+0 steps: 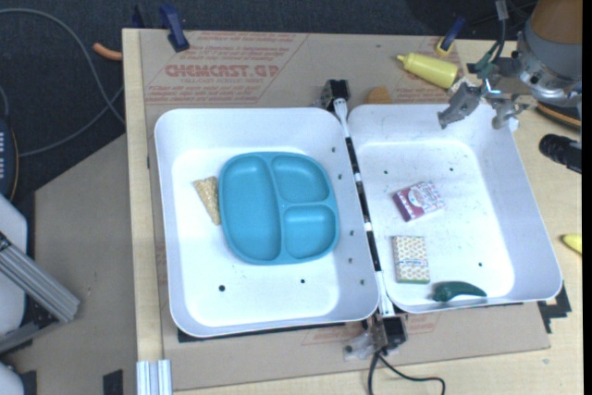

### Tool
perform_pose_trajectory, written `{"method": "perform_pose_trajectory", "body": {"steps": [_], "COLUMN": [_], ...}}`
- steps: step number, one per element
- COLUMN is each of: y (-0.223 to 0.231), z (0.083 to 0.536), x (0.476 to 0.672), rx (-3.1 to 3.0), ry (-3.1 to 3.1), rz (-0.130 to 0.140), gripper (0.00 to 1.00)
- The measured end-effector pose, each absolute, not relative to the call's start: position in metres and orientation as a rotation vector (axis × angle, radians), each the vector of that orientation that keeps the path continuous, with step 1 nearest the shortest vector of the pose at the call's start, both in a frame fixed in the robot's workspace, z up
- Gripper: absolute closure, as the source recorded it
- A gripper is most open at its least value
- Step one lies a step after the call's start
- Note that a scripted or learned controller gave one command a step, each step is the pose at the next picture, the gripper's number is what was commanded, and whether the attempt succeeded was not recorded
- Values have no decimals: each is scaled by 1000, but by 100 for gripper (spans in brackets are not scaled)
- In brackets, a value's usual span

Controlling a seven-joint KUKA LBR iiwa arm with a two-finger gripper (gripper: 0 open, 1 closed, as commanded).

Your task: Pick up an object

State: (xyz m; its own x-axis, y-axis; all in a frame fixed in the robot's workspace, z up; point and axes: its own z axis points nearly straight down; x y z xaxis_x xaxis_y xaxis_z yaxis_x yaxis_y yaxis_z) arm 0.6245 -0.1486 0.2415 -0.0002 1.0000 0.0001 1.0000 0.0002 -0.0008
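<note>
My gripper (483, 108) hangs over the far edge of the right bin (518, 199), its two fingers spread apart with nothing between them. Below it in that bin lie a small red and white packet (418, 200), a tan cracker-like pack (411, 257) and a dark green object (458, 292) near the front wall. The left bin (180, 227) holds a blue divided plate (277, 205) with a tan wafer (208, 195) at its left side.
A yellow bottle-like object (428, 67) and a small orange piece (378, 94) lie on the cardboard behind the right bin. Blue clamps (172, 26) grip the board's far edge. A black clip (335, 92) sits where the bins meet.
</note>
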Motion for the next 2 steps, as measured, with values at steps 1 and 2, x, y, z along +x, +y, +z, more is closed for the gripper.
{"method": "perform_pose_trajectory", "body": {"steps": [1,2], "y": [-111,-100], "z": [125,89], "x": [574,568], "rx": [-2220,-2231], "ry": [-2220,-2226], "rz": [2,-4], "gripper": [0,0]}}
